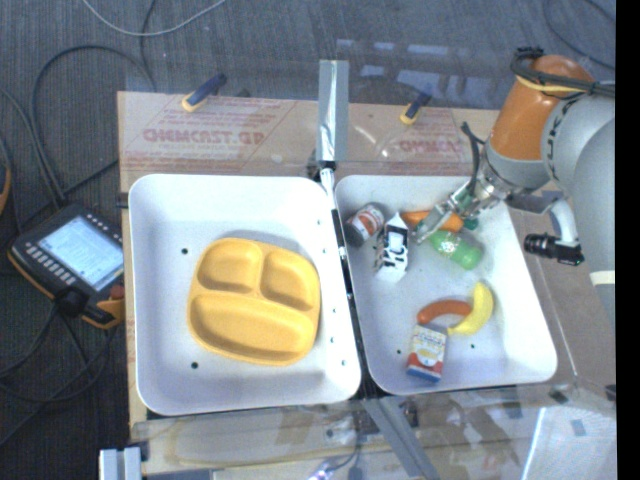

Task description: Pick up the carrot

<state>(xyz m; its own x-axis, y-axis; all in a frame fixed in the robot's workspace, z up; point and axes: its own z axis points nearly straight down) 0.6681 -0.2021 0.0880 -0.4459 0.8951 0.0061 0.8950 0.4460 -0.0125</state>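
- Camera view, table layout: two white bins side by side; left bin (pixel 160 268) carries a yellow divided tray (pixel 256 300); right bin (pixel 520 338) carries the loose items; a teach pendant (pixel 70 253) lies off the table to the left.
- Camera view, right bin contents: a small can (pixel 365 222) on its side near the divider; a black-and-white carton (pixel 393 251) just beside the can; a green object (pixel 458 249) toward the back right; a banana (pixel 480 306) touching a red-orange sausage-like piece (pixel 442 313); a small box (pixel 427 353) toward the front.
- Camera view, the carrot (pixel 432 218): an orange shape in the back part of the right bin, between the carton and the green object; it appears to rest on the bin floor, partly covered by the hand; exact outline hard to read.
- Camera view, the hand (pixel 440 220): reaches in from the right on the arm (pixel 525 118), tilted down, tip right at the carrot and just above the green object; opening cannot tell, the fingers blur into the items beneath; no carrot visibly between them.
- Progress, as a judgement: approach looks complete, hand at the target; grasp not confirmed; lift not done, since the carrot sits at bin level; left to do: a secure closure on the carrot, then raising it clear of the green object and carton.
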